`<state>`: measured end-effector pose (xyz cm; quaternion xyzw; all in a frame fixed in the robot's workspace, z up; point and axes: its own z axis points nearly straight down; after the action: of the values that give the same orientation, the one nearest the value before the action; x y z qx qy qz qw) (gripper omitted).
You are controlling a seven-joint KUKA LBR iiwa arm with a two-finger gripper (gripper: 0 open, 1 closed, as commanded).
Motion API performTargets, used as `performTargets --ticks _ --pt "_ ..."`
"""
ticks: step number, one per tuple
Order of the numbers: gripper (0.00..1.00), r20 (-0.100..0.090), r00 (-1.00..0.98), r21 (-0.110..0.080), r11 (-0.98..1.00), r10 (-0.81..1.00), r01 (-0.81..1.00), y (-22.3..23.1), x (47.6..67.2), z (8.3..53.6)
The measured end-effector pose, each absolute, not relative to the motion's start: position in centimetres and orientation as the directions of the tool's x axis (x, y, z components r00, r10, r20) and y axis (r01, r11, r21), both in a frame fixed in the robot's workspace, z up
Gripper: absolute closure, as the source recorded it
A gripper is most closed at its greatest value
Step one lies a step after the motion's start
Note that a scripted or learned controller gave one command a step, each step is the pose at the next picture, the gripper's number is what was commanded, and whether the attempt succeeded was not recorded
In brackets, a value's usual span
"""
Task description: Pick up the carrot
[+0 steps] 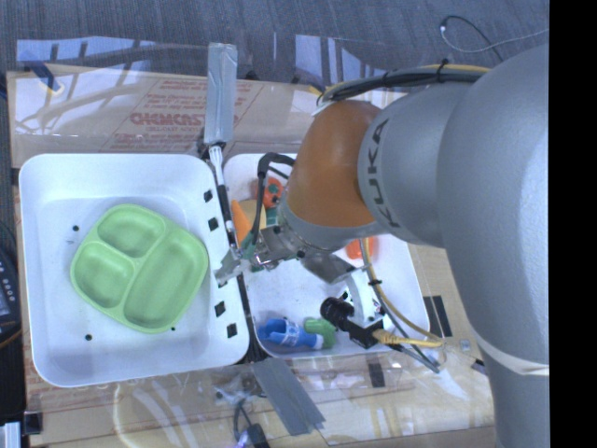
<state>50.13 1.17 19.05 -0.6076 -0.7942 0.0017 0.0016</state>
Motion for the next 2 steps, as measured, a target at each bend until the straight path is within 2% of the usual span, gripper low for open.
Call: performTargets --ticks 1,2 --pt "0.00 0.001 -0.309 -0.002 0.309 0.951 0.951 6.03 52.52 22.40" --pt "0.00 0.001 -0.309 -0.003 0.309 0.951 0.951 6.02 52.51 22.38"
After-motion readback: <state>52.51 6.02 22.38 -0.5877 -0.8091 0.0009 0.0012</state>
